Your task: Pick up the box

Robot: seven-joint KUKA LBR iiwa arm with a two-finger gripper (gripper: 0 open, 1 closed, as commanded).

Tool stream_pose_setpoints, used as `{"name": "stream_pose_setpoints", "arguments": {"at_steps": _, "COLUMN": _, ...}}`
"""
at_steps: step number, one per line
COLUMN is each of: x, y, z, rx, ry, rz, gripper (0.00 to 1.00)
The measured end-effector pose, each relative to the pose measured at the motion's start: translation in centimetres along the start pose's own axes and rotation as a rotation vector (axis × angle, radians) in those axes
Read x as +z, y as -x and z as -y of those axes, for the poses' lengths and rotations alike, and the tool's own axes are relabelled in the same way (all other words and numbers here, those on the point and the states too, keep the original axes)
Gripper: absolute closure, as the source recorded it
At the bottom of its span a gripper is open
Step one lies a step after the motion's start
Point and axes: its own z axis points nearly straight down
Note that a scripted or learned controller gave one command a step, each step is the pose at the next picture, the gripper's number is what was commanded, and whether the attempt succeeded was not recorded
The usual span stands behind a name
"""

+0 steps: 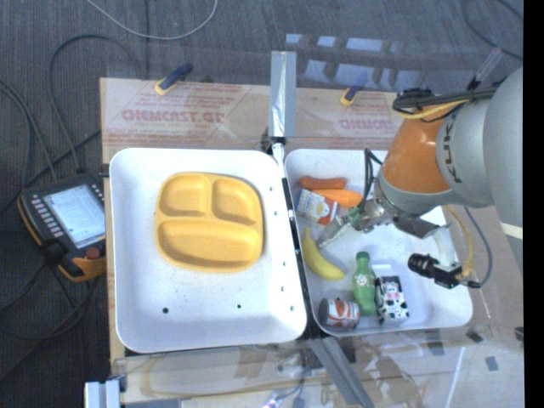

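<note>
In the right bin, the small orange-and-white box lay near the upper left corner, hard by the divider, just below two carrots and above the banana; its long axis ran roughly along the bin's left wall, tilted a little. The gripper hung just to the box's lower right, close enough to look nearly touching; its fingers seemed slightly spread, with nothing between them, though the small scale left that a judgement. The coming move would turn on a short shift up and to the left, so the fingers straddled the box's narrow width; the banana crowded that approach from below.
</note>
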Motion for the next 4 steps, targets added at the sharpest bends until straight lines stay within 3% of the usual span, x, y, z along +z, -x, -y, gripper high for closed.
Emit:
{"name": "stream_pose_setpoints", "arguments": {"at_steps": 1, "x": -1.0, "y": 0.0, "z": -0.2, "rx": 0.000, "ry": 0.005, "rz": 0.000, "gripper": 1.00}}
{"name": "stream_pose_setpoints", "arguments": {"at_steps": 2, "x": -1.0, "y": 0.0, "z": -0.2, "rx": 0.000, "ry": 0.004, "rz": 0.000, "gripper": 0.00}}
{"name": "stream_pose_setpoints", "arguments": {"at_steps": 3, "x": 0.1, "y": 1.2, "z": -6.1, "rx": 0.025, "ry": -0.001, "rz": 0.003, "gripper": 0.00}}
{"name": "stream_pose_setpoints", "arguments": {"at_steps": 4, "x": -0.9, "y": 1.3, "z": -6.2, "rx": 0.023, "ry": 0.001, "rz": 0.006, "gripper": 1.00}}
